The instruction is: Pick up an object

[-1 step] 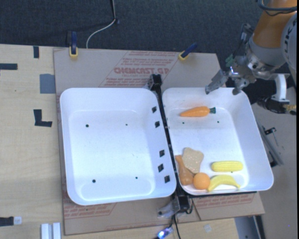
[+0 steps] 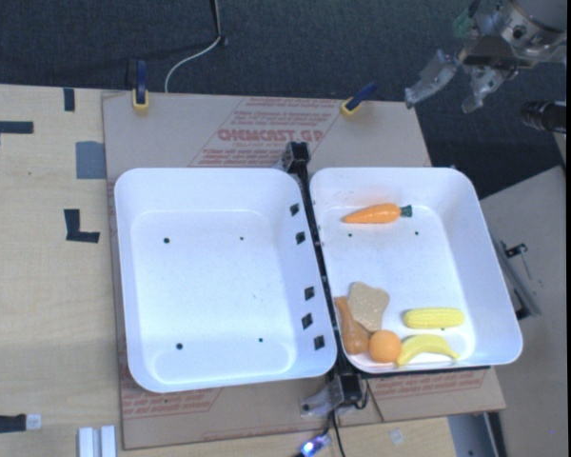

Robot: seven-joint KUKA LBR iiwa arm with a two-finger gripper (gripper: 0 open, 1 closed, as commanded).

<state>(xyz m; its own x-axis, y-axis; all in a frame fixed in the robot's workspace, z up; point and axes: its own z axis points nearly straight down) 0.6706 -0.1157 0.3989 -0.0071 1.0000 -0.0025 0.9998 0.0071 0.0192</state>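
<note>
My gripper (image 2: pixel 454 82) hangs high at the top right, above and behind the far edge of the right bin (image 2: pixel 481 219). Its two fingers are spread apart with nothing between them. In the right bin a carrot (image 2: pixel 373 214) lies near the far side. At the near side sit a tan bread slice (image 2: pixel 368 304), a brown piece (image 2: pixel 352 329) under it, an orange (image 2: pixel 384 347), a corn cob (image 2: pixel 433 318) and a banana (image 2: pixel 427 350).
The left bin (image 2: pixel 128 255) stands beside the right one, joined by a black clip strip (image 2: pixel 309 265). Both rest on a cardboard sheet (image 2: pixel 257 136) held by yellow and blue clamps. A white cable (image 2: pixel 200 50) runs along the back.
</note>
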